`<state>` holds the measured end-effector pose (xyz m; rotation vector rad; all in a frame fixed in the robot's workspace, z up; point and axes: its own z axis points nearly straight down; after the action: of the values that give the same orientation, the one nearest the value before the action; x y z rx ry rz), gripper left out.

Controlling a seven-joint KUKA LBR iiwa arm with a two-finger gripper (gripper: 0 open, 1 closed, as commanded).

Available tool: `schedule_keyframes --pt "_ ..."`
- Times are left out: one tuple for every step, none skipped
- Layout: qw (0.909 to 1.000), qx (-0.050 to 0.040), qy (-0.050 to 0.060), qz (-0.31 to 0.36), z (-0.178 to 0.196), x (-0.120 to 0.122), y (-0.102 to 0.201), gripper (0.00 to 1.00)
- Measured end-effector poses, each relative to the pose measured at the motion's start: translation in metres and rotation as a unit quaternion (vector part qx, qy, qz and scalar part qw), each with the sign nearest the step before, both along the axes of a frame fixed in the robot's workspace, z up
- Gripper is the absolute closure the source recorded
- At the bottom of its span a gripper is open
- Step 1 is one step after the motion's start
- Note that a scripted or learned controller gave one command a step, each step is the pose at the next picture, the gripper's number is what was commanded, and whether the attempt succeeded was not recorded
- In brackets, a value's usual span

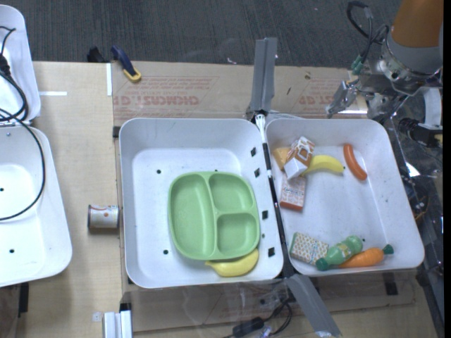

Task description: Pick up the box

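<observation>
Plastic, card and bare bench

Matt green plastic tray [215,215] in a smooth white bin [137,189]; printed card box [293,192]; glossy plastic banana [324,164]

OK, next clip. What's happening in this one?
A KUKA arm is set to pick up a box. It hangs above the far right corner of the right bin, with the gripper over the bench just beyond the rim, and nothing visibly in it. The small box lies flat in that bin beside a carton and a banana, untouched. The left bin holds a green divided plate.
</observation>
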<state>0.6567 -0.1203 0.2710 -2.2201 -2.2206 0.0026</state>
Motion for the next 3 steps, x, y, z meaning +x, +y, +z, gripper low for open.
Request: schedule_keyframes --pt "0.999 -0.0006 -0.001 -0.044 -0.121 -0.016 0.026 0.0" --pt "0.9947 -0.0004 -0.003 0.103 -0.177 -0.058 0.019 0.0" --pt "0.9936 0.0003 0.0 0.113 -0.18 -0.12 0.022 0.0"
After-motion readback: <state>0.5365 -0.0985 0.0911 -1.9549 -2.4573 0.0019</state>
